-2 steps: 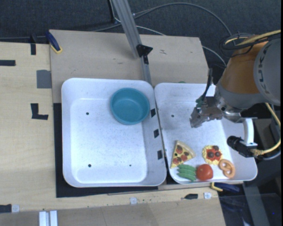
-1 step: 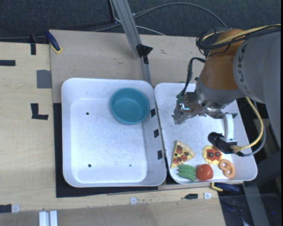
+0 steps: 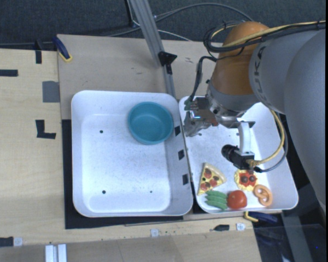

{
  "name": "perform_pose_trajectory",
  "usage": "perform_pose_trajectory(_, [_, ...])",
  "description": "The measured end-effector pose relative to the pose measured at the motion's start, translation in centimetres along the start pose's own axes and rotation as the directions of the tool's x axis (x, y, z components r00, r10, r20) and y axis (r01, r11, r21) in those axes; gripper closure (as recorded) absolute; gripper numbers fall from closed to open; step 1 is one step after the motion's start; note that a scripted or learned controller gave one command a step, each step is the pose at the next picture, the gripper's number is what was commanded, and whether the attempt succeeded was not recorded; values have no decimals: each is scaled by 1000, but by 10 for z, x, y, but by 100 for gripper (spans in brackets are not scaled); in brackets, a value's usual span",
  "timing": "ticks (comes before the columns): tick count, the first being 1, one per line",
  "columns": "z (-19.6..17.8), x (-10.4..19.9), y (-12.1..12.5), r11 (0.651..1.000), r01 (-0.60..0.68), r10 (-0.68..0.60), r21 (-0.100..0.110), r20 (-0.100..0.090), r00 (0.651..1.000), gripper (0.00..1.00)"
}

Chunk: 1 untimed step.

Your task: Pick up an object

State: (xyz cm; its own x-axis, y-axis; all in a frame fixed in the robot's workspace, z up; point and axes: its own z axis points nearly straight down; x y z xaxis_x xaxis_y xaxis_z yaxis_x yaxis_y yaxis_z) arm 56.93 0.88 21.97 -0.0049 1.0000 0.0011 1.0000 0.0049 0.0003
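Observation:
My gripper (image 3: 194, 122) hangs over the far left corner of the right bin (image 3: 281, 187), close to the wall between the two bins. Toy food lies along that bin's near edge: a pizza slice (image 3: 210, 178), a green pea pod (image 3: 216, 200), a red tomato (image 3: 237, 200), a small round pizza (image 3: 245, 179) and a pretzel (image 3: 263, 194). All of these lie well nearer the camera than the gripper, and none touches it. A blue bowl (image 3: 150, 122) stands upright in the far right part of the left bin (image 3: 98, 162).
The grey arm with its orange band (image 3: 241, 48) covers the far right of the right bin. A black fitting with a yellow cable (image 3: 236, 154) hangs from the wrist above the food. A slanted metal pole (image 3: 153, 37) rises behind the bins.

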Motion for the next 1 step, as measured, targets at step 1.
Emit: perform_pose_trajectory(1, [8, 47, 19, 1000, -1, 1, 2, 0, 1000, 100])
